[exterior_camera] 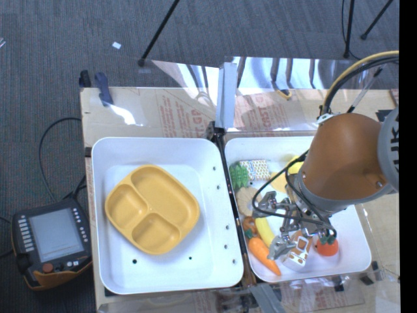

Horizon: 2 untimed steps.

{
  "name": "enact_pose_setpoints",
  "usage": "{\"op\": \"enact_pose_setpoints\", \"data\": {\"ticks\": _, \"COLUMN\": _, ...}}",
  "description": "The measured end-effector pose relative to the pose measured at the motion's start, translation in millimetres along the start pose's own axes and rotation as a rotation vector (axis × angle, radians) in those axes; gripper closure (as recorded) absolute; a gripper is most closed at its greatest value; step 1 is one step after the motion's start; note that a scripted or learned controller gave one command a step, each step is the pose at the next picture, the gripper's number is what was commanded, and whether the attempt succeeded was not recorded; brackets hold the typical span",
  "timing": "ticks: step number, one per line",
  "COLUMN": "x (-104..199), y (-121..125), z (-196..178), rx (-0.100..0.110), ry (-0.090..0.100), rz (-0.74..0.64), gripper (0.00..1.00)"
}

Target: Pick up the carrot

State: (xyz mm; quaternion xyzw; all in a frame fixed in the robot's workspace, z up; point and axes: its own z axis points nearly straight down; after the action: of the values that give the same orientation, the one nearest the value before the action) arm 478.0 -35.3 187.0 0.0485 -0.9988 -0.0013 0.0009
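One surface point(163, 113) carries two shallow white bins side by side. The left bin point(117, 152) holds one yellow plate point(152, 208) with three compartments. The right bin point(355, 250) holds a cluster of toy foods. One grey arm with an orange band point(344, 162) reaches in from the right over this bin. Its end effector point(287, 243) hangs low above the foods; whether it is open or closed cannot be told. One carrot point(264, 255) lies near the bin's front-left corner, just left of the end effector, with one yellow banana point(264, 229) just behind it. One small tomato-like piece point(327, 246) sits to the right. One handheld control pendant point(51, 241) lies off the surface at lower left.
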Motion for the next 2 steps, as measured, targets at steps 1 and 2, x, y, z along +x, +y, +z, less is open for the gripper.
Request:
{"op": "enact_pose_setpoints", "data": {"ticks": 1, "x": -6, "y": 53, "z": 1, "rx": 0.001, "ry": 0.0, "rz": 0.0, "gripper": 0.0}}
{"op": "enact_pose_setpoints", "data": {"ticks": 2, "x": -41, "y": 157, "z": 79, "rx": 0.003, "ry": 0.005, "rz": 0.245, "gripper": 0.0}}
